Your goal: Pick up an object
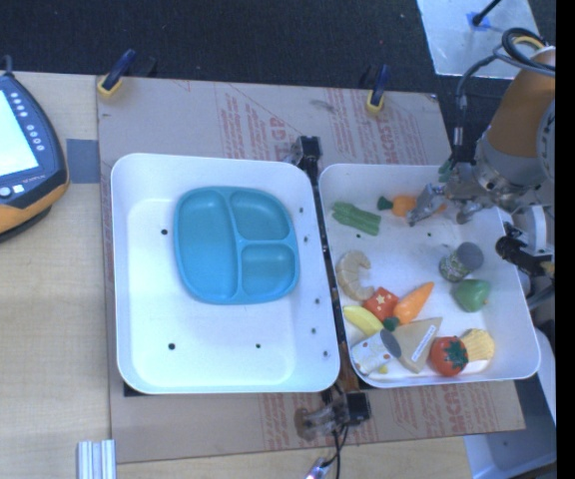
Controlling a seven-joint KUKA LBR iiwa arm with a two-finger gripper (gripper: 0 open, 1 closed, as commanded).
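Arm: the grey arm (522, 118) comes in from the right, orange band showing, wrist low over the far side of the right bin (527, 352).
End effector: the end effector (437, 204) hangs over the bin's far middle; its fingers look spread, and nothing sits between them.
Nearest piece: a small orange item (403, 206) lies just beside the fingertips, on their left.
Green vegetable: a long green vegetable (355, 218) rests in the far left corner of the same bin.
Middle of the bin: a grey round object (460, 261) sits close to a green pepper (472, 293).
Near side: a carrot (414, 299), a banana (362, 319), a tomato (446, 356) and a cheese wedge (417, 341) crowd together.
Left bin: the left bin (138, 362) carries a blue divided plate (236, 243), lying flat.
Worktop: a handheld screen unit (8, 158) lies at the worktop's (38, 307) far left.
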